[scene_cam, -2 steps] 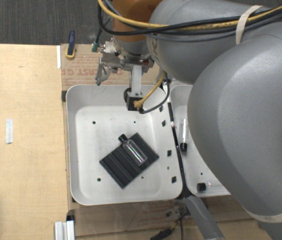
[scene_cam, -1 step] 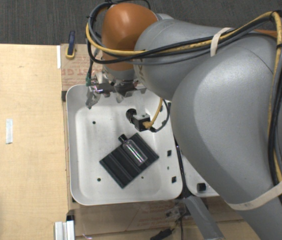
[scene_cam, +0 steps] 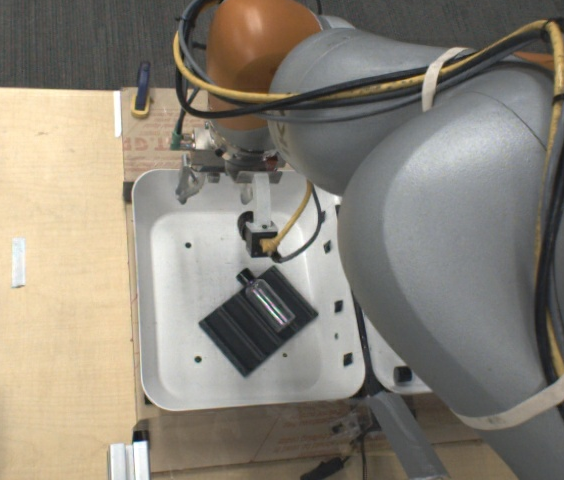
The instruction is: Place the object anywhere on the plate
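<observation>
1. Arm [scene_cam: 442, 218]: grey with an orange band. It reaches over the far and right sides of the white bin [scene_cam: 162, 368].
2. Tabletop [scene_cam: 52, 268]: pale wood to the left of the bin.
3. Black ribbed slab [scene_cam: 237, 336]: lies flat and askew in the middle of the bin. It is judged to be the plate.
4. Jaws: poised over the bin's far rim, spread apart with nothing between them.
5. Small shiny object [scene_cam: 270, 304]: rests on the slab's far end, touching it, near the bin's centre. It is judged to be the task's thing, though its kind is too small to tell.
6. Step in hand: the placing appears to be done. The next move calls for a clean lift away from the bin without nudging the slab.
7. Writing: faint reddish print on the brown strip [scene_cam: 147, 143] just beyond the bin's far-left corner is unreadable. No brand is legible.
</observation>
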You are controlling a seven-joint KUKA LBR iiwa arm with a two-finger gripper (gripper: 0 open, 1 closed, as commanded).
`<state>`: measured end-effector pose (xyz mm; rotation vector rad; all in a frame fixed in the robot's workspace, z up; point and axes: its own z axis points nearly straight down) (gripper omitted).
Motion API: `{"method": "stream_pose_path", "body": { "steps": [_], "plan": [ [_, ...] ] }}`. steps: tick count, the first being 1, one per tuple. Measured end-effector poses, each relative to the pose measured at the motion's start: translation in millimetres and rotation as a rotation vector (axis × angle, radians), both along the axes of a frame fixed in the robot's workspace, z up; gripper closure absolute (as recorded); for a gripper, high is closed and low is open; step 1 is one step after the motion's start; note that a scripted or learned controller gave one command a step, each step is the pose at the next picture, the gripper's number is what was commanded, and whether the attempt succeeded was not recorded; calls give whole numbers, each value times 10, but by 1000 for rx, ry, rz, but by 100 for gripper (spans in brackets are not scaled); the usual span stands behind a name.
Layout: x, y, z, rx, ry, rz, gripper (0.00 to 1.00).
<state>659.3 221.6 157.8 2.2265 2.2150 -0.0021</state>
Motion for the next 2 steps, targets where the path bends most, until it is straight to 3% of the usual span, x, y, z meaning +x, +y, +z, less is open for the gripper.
{"method": "stream_pose_path", "body": {
  "steps": [1, 2],
  "plan": [
    [-8, 61, -504, -1, 3, 63, 0],
    [-2, -232, -665, 1, 2, 508, 0]
  ]
}}
